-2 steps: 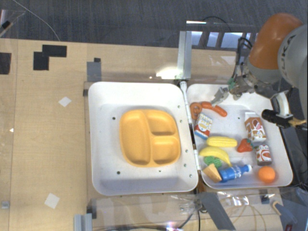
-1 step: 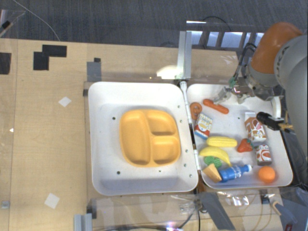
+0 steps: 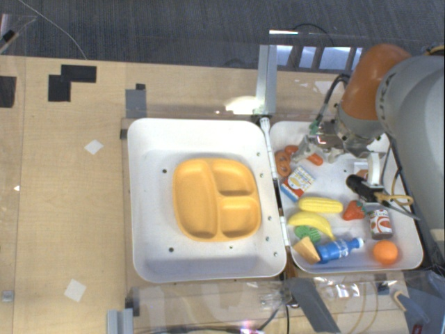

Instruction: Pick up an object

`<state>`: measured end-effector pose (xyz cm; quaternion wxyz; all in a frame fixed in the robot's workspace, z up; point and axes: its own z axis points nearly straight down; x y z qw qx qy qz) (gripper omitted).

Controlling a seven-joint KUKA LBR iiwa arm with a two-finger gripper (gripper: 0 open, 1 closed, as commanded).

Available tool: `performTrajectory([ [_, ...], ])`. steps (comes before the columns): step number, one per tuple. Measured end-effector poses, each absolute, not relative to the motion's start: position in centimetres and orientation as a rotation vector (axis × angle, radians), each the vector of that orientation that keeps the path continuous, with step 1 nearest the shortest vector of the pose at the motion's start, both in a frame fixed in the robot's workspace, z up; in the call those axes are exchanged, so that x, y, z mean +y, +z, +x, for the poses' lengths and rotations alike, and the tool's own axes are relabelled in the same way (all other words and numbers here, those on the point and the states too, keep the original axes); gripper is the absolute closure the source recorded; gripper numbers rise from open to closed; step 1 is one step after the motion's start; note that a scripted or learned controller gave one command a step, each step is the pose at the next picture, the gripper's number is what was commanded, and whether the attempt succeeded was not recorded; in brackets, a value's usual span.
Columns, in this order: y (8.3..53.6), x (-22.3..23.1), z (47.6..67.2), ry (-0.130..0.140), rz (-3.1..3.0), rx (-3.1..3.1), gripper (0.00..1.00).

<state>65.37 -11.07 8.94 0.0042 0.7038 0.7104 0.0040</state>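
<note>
You have the objects crowded in the right bin [image 3: 411,255]: a corn cob [image 3: 320,204], a banana [image 3: 311,222], a blue bottle [image 3: 338,248], an orange [image 3: 385,252] and a small can [image 3: 379,223]. The end effector [image 3: 321,142] sits low at the bin's far end, above a white packet [image 3: 300,180]; you cannot tell its grip, the wrist masks it. The left bin [image 3: 149,207] carries a yellow divided tray [image 3: 215,198]. The arm [image 3: 410,110] is cut off at right.
</note>
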Motion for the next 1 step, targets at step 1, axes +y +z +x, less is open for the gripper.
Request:
performTrajectory([
  [1, 8.75, -11.03, 65.2, 0.006, 2.123, 2.306, 0.0],
])
